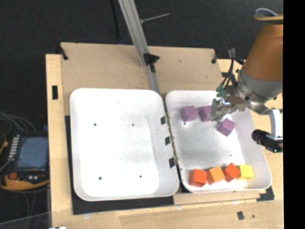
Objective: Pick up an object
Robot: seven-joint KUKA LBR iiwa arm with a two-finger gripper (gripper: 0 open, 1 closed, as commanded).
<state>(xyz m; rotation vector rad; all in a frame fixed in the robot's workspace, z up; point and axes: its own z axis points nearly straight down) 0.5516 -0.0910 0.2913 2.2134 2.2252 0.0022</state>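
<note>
Pale wooden bench (109, 68) under you carries two white bins: the left bin (119, 142) at frame centre-left and the right bin (209, 147). Your gripper (220, 109) sits low in the right bin's upper part, among three purple cubes (188, 113), possibly touching the middle one; you cannot tell its finger state. Along the bin's lower edge lie two orange cubes (198, 177), a lighter orange cube (216, 174) between them and a yellow cube (246, 171).

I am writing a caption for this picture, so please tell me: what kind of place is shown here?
Probably a robotics lab test bench. A robot arm reaches over two white bins, coloured blocks lie in the right one, and a handheld control unit with cables sits beside the bench.
</note>
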